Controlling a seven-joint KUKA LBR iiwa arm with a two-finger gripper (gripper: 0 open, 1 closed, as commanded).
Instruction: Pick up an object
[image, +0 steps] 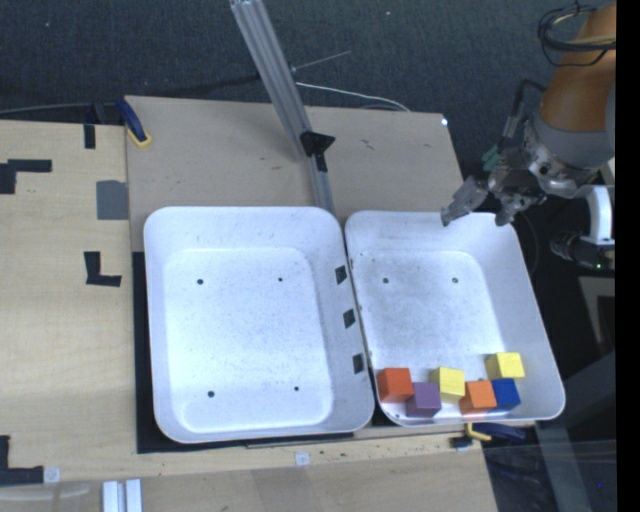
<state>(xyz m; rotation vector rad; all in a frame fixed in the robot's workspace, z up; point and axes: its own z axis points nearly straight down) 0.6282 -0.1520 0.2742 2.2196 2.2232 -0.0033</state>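
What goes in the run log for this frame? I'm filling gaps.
gripper: above right bin far rim, nothing between fingers | blocks: six, near edge of right bin | pick: not begun

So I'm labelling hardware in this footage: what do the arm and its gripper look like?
The arm is grey with a broad orange band above the wrist. Dark cables loop around the top of the orange section, and thinner wires with small greenish bits run down the wrist. The gripper is a compact grey metal assembly ending in short, dark fingertips.
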